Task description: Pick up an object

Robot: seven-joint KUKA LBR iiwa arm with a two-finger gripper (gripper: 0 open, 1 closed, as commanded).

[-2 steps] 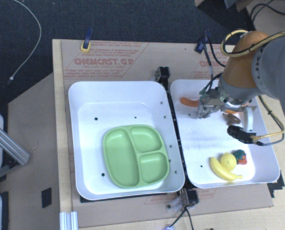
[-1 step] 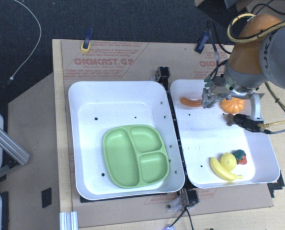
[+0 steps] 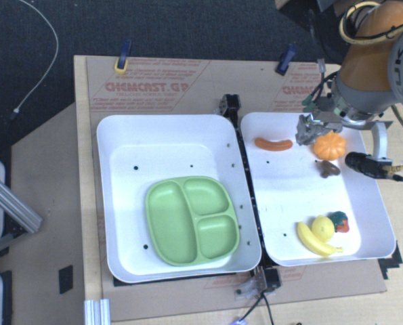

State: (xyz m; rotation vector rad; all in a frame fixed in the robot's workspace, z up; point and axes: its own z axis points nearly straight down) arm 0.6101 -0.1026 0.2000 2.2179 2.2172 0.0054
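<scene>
Arm enters from the right; gripper [image 3: 308, 128] sits low over the far edge of the right bin [image 3: 289, 239], between the sausage [image 3: 273, 143] and the pumpkin [image 3: 330, 146]. Jaw state: cannot tell, nothing seen between them. A small brown piece [image 3: 330, 170] lies just near side of the pumpkin. Banana [image 3: 316, 241], lemon [image 3: 323, 227] and a red-green item [image 3: 340, 222] cluster at the near right corner. Left bin [image 3: 120, 181] carries a green plate [image 3: 190, 219] toward its near edge.
</scene>
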